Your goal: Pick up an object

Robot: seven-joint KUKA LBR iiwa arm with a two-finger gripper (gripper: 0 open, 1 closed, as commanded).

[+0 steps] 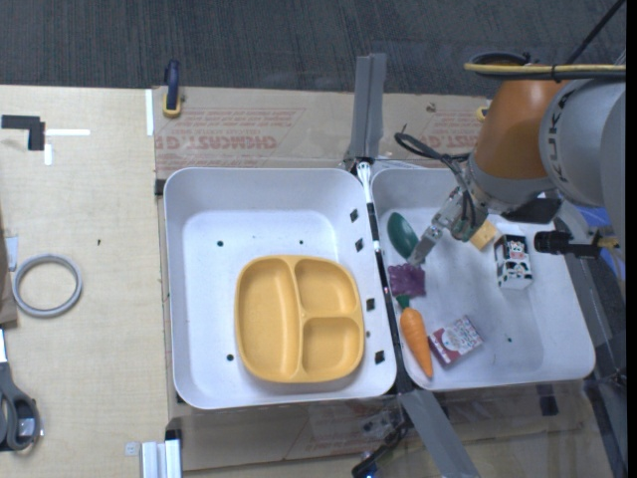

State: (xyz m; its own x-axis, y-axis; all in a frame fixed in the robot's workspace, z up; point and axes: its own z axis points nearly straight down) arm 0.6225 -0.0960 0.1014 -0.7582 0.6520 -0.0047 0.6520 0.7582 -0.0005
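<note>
The right bin (557,361) holds several objects. A green rounded piece (402,232) lies at its left wall, with a purple piece (406,281) just below it. An orange carrot (416,343) lies further toward the front, next to a red and white packet (456,340). A small cow-print carton (514,263) stands on the right, with a tan block (484,234) beside it. My gripper (423,251) slants down and left from the wrist, its tip between the green piece and the purple piece, close above both. Nothing visible is held in it.
The left bin (199,217) holds a yellow divided plate (299,317). The orange-banded arm (518,127) covers the right bin's back right corner. On the bench at left lie a grey ring (42,285) and scissors (18,416).
</note>
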